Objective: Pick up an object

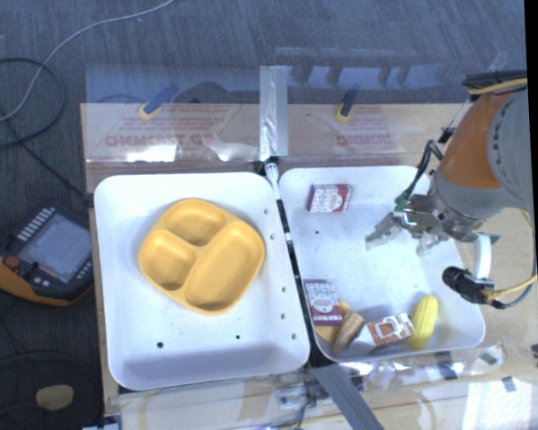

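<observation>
A handheld controller point(42, 257) with a grey screen lies on the dark floor, well to the left of the left bin point(123, 352). In that bin sits a yellow plate point(202, 254) with three compartments, near the bin's middle. The strip point(287, 245) where the two bins meet is the landmark. Just right of it, toward the near edge of the right bin point(372, 285), lie a small red-and-white packet point(321, 298), a bread roll point(349, 328), a small orange carton point(389, 329) and an ear of corn point(425, 320), close together in a row. Further back, right of the strip, lies a red packet point(328, 198). Further right, the gripper point(401, 237) hangs over bare bin floor, its fingers point(380, 235) spread apart with nothing between them.
</observation>
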